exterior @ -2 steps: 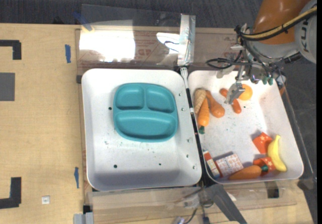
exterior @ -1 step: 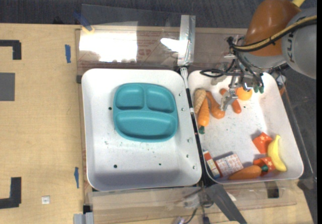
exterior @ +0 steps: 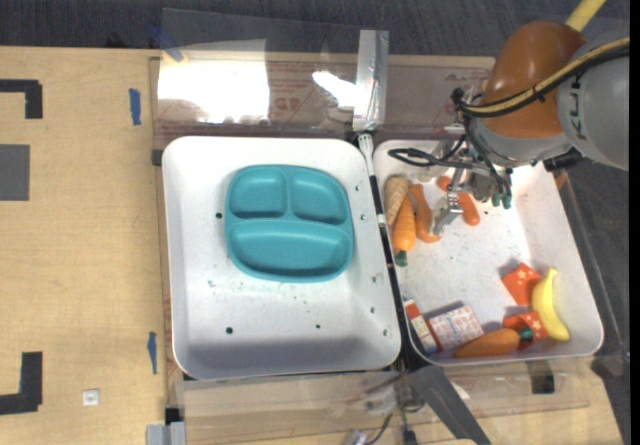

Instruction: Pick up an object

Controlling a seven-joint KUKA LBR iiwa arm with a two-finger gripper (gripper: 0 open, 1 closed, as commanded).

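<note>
Hanging over the upper part of the right bin (exterior: 585, 263), my gripper (exterior: 462, 201) reaches in from the right below the grey wrist and its orange band (exterior: 530, 63); whether it is spread or clenched I cannot tell from this slanted overhead view, and I see nothing clearly caught in it. Just below and to the left of it lie the nearest things: a pale bread roll (exterior: 396, 195) against the bin's left wall, an orange carrot (exterior: 404, 229) with a green tip beside the roll, and a second, smaller orange piece (exterior: 425, 218) right next to that carrot. A small orange bit (exterior: 469, 208) sits directly under my tool. Well apart, in the lower right corner, a yellow banana (exterior: 550, 305) rests beside a red-orange item (exterior: 521, 283), with a long orange carrot (exterior: 488, 343) along the bottom wall and a small printed box (exterior: 447, 325) to its left. The left bin (exterior: 190, 263) holds a teal divided plate (exterior: 290, 223), flat, in its upper middle.
</note>
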